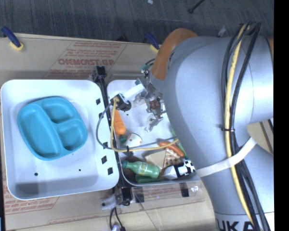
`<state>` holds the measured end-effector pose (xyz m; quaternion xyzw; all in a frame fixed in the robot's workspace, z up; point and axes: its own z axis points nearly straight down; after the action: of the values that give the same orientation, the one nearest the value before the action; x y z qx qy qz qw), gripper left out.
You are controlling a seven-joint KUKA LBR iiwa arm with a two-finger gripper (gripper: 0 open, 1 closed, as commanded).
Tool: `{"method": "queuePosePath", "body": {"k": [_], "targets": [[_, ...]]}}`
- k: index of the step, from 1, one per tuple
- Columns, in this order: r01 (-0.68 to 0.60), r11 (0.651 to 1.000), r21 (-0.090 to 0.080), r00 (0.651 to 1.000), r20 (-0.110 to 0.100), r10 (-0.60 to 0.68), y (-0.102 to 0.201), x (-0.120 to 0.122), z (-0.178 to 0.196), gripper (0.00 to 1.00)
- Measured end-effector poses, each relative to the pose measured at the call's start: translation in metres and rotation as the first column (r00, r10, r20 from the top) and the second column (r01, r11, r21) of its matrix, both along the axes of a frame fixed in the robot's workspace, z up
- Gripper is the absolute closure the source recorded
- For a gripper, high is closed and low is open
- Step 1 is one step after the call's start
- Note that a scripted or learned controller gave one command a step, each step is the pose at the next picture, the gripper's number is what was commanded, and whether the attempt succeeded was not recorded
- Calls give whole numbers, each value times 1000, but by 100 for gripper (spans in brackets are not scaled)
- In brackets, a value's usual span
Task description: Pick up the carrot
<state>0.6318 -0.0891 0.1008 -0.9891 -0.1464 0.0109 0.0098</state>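
Against right bin's left wall, carrot; jaws just right, apart; opening unclear.

We count two white bins on the worktop: the left bin and the right bin. The left one carries one blue divided plate with three compartments. In the right one we make out one carrot, one green bottle and one black-and-white checkered item. Two blue clamps grip the worktop's far edge.
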Motion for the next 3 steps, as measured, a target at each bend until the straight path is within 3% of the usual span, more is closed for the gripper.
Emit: {"method": "queuePosePath", "body": {"k": [1, 2, 3], "targets": [[-24, 1000, -12, 999, 26, 24, 8, 18, 96, 0], [-100, 995, -11, 995, 12, 100, -12, -9, -11, 0], [-39, 999, -10, 999, 23, 39, 34, -61, 95, 0]]}}
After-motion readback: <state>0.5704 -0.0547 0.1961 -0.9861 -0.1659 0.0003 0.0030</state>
